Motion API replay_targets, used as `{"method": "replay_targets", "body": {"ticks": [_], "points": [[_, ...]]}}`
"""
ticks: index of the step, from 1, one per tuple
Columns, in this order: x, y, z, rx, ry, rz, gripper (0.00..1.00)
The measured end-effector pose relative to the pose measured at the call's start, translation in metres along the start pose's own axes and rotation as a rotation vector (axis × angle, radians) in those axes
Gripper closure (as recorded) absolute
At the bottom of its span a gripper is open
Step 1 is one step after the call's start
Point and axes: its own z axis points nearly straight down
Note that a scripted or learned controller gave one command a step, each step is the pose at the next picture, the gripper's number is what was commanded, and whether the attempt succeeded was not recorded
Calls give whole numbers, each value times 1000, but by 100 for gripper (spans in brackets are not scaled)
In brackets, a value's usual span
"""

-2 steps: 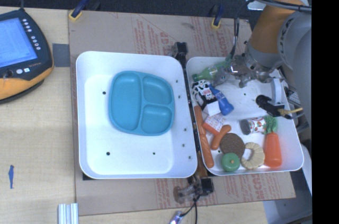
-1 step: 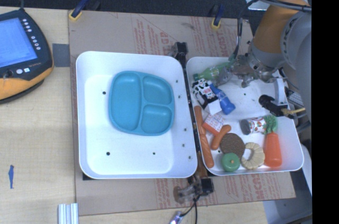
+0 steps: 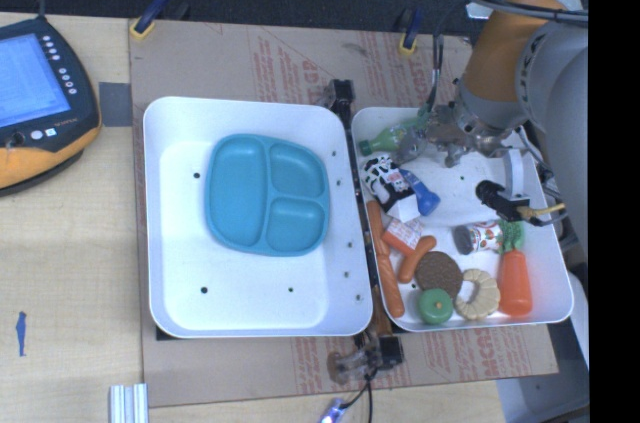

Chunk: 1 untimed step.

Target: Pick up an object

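Gripper [image 3: 432, 147] low in right bin [image 3: 556, 306] (toy clutter)

Hidden and cropped parts

The grey tool [image 3: 440, 146] blurs among toys at the right white bin's [image 3: 545, 306] upper rim; the orange-cased tablet [image 3: 40, 106] is cropped at left.

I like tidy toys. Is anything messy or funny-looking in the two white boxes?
The right bin looks messy: toy food is heaped along its left and bottom sides, with the carrot, cookie and hot dog crowded together. The left bin is neat, with a blue plate lying flat. Nothing looks broken or spilled.
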Motion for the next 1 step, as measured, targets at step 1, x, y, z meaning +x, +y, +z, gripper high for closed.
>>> {"method": "replay_targets", "body": {"ticks": [1], "points": [[-46,1,0,-5,3,1,0]]}}
